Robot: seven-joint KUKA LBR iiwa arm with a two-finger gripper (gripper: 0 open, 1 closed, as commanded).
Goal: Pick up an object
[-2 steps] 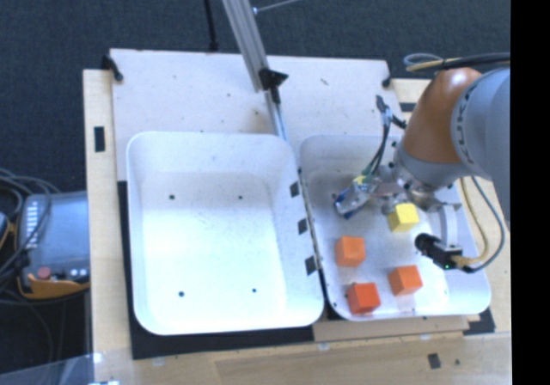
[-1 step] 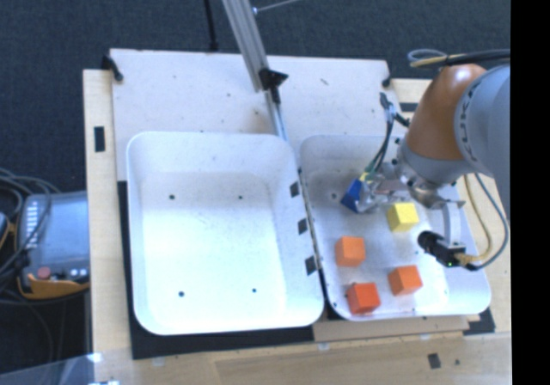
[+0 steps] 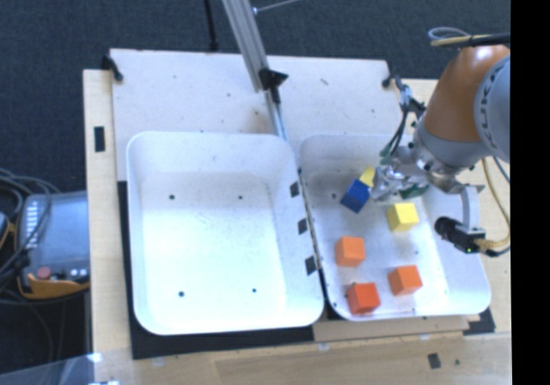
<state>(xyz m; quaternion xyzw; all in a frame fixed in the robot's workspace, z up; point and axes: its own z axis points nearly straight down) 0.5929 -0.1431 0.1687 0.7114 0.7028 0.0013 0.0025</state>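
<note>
In the right bin (image 3: 460, 289), my gripper (image 3: 388, 182) hangs over the upper middle, reaching in under the orange wrist band. A blue block (image 3: 354, 195) sits tilted just left of the gripper, touching or almost touching it. A small yellow block (image 3: 368, 177) peeks out right behind the blue one. A yellow cube (image 3: 402, 216) lies just below the gripper. Three orange cubes lie further forward: one in the middle (image 3: 350, 251), one at the right (image 3: 405, 279) and one at the front rim (image 3: 363, 296).
The left bin (image 3: 146, 203) lies beside the right one, sharing a raised rim in the middle. A slanted metal rail (image 3: 245, 22) rises behind the bins. A black cable connector (image 3: 455, 233) hangs from the arm over the right bin's right side.
</note>
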